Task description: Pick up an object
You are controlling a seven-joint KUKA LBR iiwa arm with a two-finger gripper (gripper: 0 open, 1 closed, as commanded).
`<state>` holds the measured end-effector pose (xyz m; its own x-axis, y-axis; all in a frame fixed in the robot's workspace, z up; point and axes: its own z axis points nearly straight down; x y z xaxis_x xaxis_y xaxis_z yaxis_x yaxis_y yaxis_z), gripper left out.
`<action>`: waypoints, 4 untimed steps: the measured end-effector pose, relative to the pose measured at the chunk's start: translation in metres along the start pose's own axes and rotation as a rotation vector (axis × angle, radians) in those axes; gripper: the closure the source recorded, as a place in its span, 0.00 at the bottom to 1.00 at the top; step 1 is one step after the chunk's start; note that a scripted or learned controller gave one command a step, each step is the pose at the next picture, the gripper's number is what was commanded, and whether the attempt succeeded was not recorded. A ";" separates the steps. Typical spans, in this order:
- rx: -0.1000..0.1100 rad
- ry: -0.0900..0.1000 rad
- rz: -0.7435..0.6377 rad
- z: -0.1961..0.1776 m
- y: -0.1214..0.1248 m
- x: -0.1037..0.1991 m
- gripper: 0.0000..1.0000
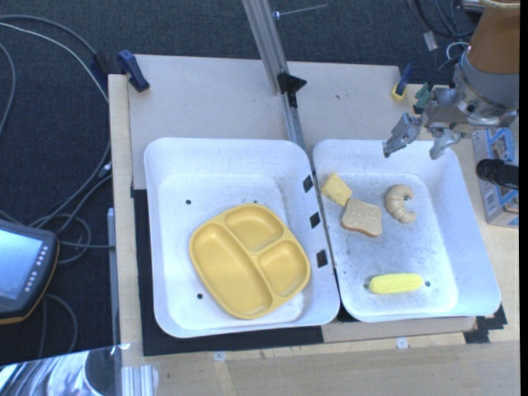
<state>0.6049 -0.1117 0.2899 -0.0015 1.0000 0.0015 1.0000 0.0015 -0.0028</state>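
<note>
Objects for picking lie in the right bin [462,221]: a yellow cheese wedge [336,190] near the bin's left wall, a slice of bread [363,218] just beside and touching it, a croissant [401,202] to the right of the bread, and a corn cob [396,284] lying apart near the front edge. Gripper [421,139] hangs over the far edge of the right bin, fingers spread with nothing between them, well apart from all four items. Grey arm with orange band [495,31] enters from the right. Left bin [165,172] holds a yellow divided plate [249,259] with three compartments. Both bins rest side by side on the bench [214,97]. A metal pole [264,23] rises behind the bins.
</note>
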 end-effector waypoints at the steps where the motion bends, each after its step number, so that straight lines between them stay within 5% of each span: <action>1: 0.000 0.000 0.000 0.000 0.000 0.000 0.00; 4: 0.004 0.000 0.001 0.158 -0.008 -0.016 0.00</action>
<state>0.5966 -0.1278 0.1315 -0.0003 1.0000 0.0017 1.0000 0.0003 -0.0070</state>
